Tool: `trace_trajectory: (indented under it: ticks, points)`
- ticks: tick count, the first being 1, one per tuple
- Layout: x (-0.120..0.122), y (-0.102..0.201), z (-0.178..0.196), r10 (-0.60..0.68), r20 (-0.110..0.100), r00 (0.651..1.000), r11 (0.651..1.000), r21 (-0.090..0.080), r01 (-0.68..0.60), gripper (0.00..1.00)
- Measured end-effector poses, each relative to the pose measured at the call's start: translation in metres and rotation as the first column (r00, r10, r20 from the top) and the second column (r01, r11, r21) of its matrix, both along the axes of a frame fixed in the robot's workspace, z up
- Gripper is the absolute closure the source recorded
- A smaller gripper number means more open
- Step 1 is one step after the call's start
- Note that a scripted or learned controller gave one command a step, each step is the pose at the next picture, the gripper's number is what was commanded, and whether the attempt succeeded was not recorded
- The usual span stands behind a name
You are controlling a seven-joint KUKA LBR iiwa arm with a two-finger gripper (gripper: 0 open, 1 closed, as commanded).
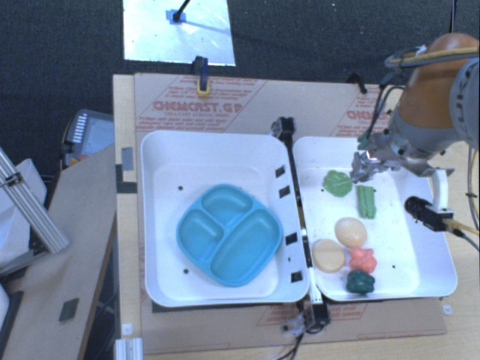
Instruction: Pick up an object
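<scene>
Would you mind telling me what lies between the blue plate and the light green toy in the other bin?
In the camera view, the bins' adjoining white rims with black clips run between the blue plate and the light green toy.

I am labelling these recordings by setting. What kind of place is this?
Probably a robotics lab test bench: a grey arm reaches over two white bins, with toy food in one and a blue divided plate in the other.

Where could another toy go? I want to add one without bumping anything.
Free: the left bin floor behind the blue plate, and the right bin floor right of the pink toy. Crowded: the strip by the divider, from the green leaf near the gripper to the dark green toy.
</scene>
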State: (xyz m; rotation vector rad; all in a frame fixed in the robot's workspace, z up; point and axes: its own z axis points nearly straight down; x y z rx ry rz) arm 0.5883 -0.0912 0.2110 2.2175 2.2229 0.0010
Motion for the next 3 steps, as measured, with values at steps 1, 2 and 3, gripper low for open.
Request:
trace_trajectory:
  ticks: [1,2,3]
  points:
    - [0.010,0.057,0.011,0.006,0.001,1.000,1.000,0.001,-0.006,1.00]
    - [0.013,0.119,0.008,0.006,0.001,1.000,1.000,0.001,-0.006,1.00]
    - [0.017,0.179,0.019,0.007,0.001,1.000,1.000,0.003,-0.007,1.00]
